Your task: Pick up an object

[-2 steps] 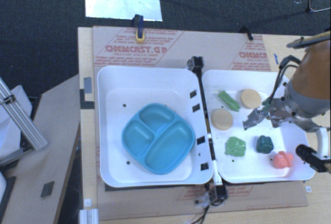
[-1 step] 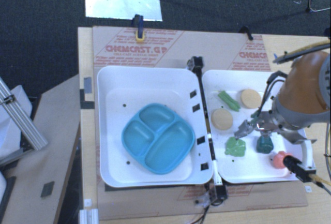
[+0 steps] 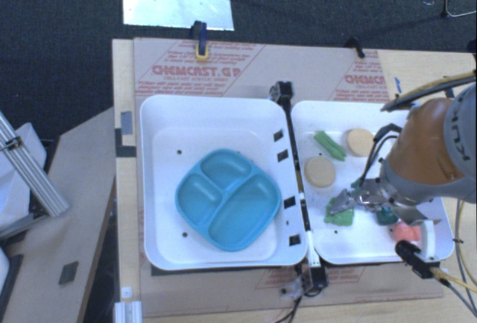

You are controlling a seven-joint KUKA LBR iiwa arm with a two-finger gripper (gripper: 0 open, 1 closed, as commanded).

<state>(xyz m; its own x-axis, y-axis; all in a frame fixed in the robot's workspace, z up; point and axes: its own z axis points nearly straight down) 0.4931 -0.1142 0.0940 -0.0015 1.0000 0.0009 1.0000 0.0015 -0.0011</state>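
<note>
Camera view reads "CHEMCAST GP" in red, printed twice on the brown paper-faced sheet (image 3: 246, 64) under the bins, the right-hand print partly cut off by the right bin (image 3: 317, 243). The left bin (image 3: 160, 239) holds a blue divided plate (image 3: 227, 198) lying flat, its long axis running from upper left to lower right. A black divider strip (image 3: 291, 157) runs between the bins. In the right bin lie a green stick (image 3: 329, 145) slanting from upper left to lower right, a pale round disc (image 3: 360, 140) beside it, a second tan disc (image 3: 320, 171) below, a green piece (image 3: 340, 217) and, near the arm, a pink object (image 3: 406, 230) partly hidden by the wrist. The gripper (image 3: 344, 202) hangs low over the right bin, just above the green piece and perhaps touching it; its fingers are too blurred to judge, so I cannot tell how they stand.
</note>
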